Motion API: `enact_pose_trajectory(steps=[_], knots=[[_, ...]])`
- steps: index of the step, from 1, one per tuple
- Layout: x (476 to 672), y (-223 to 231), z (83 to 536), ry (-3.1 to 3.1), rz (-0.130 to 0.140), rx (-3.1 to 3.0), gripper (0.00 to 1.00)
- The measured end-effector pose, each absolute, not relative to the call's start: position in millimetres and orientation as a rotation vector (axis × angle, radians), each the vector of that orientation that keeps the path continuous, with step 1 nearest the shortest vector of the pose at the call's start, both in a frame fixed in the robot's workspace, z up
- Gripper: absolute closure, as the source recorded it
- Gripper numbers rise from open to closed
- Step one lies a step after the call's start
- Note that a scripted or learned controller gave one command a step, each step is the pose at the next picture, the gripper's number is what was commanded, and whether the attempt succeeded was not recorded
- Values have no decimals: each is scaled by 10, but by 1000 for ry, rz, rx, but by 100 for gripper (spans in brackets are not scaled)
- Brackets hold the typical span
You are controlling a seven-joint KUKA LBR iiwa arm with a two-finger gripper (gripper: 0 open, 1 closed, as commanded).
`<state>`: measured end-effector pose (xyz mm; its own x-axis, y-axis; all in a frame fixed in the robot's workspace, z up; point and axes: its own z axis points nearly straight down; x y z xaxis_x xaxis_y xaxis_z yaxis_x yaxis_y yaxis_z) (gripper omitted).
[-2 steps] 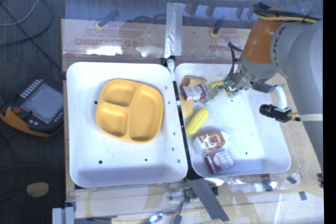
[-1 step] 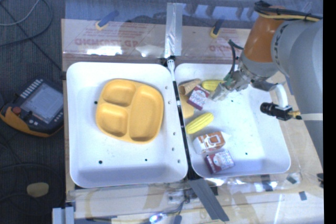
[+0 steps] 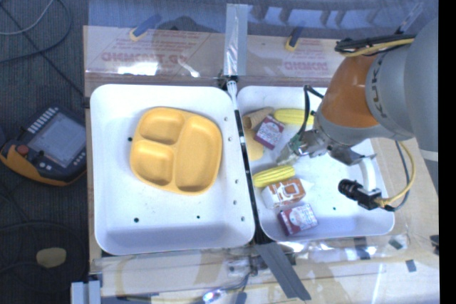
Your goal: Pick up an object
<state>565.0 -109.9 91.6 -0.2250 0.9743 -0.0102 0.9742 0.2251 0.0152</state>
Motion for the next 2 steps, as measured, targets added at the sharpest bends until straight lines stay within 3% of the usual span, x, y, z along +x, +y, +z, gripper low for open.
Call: enact_pose_trajectory(steps=[1,2], knots=[[5646,-1087,899,2448,9,1945,0],[4894,-1154,899,2346,14,2065,0]])
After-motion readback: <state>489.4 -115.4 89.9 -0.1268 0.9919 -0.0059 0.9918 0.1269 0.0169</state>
